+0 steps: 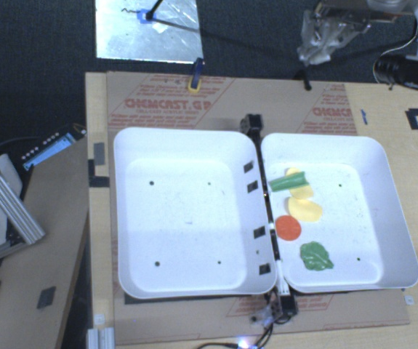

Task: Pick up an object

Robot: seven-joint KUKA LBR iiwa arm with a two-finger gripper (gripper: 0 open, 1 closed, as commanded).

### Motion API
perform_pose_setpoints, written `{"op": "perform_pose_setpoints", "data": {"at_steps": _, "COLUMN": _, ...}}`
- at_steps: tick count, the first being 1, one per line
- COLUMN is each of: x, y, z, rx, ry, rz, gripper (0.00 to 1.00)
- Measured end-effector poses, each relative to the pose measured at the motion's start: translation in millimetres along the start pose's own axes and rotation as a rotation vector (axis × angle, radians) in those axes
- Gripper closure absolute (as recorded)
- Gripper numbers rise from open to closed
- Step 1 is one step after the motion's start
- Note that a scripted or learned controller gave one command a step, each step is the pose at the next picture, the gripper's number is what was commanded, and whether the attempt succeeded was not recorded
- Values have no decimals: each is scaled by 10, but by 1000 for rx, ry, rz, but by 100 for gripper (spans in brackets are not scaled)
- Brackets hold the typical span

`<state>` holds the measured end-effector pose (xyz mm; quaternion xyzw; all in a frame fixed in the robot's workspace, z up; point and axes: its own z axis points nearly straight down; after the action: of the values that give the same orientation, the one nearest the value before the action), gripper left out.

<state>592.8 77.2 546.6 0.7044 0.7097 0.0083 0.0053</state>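
Above bench's far edge, claw [315,52] hangs w/ nothing touching.

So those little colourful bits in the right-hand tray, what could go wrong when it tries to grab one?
1. The green stick lies across a yellow piece, so the gripper may catch both or neither.
2. The yellow disc and orange disc look flat and touch each other, so they might slip or get pushed.
3. The pile sits near the right bin's inner wall, which could block a finger.
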Motion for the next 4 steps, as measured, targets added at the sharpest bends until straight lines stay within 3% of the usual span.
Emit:
{"op": "perform_pose_setpoints", "data": {"at_steps": 1, "x": 501, "y": -102, "z": 1715, "rx": 35, "ry": -5, "rz": -1, "gripper": 100}}
{"op": "perform_pose_setpoints", "data": {"at_steps": 2, "x": 815, "y": 269, "z": 2669, "rx": 26, "ry": -5, "rz": 2, "gripper": 100}}
{"op": "perform_pose_setpoints", "data": {"at_steps": 3, "x": 1580, "y": 514, "z": 3130, "rx": 20, "ry": -2, "rz": -3, "gripper": 100}}
{"op": "perform_pose_setpoints", "data": {"at_steps": 4, "x": 1564, "y": 712, "z": 2042, "rx": 7, "ry": 0, "rz": 2, "gripper": 100}}
